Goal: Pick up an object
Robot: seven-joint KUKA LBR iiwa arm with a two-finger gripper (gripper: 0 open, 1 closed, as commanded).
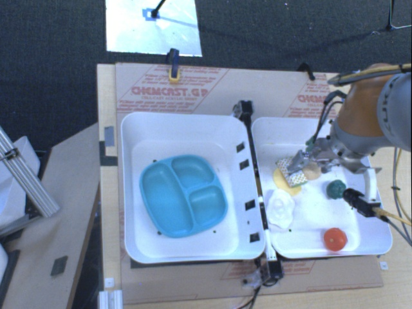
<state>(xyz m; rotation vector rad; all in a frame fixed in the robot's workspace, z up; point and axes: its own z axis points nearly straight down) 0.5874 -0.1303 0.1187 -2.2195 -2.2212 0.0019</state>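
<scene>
Tool (298,167) over yellow sponge (288,176) in right bin (380,237); can't tell if apart/together. Blue tray (183,194) in left bin (138,237).

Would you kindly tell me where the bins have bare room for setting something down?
Left bin: a strip around the blue plate. Right bin: floor between white cloth and orange ball. Crowded under the gripper, by the green ball.

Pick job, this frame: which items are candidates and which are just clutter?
In play (right bin):
claw
yellow piece, under the claw
teal ball
white lump
orange ball

Lying about:
blue tray in the left bin
yellow clamp at the back edge
metal sheet on the floor
</scene>
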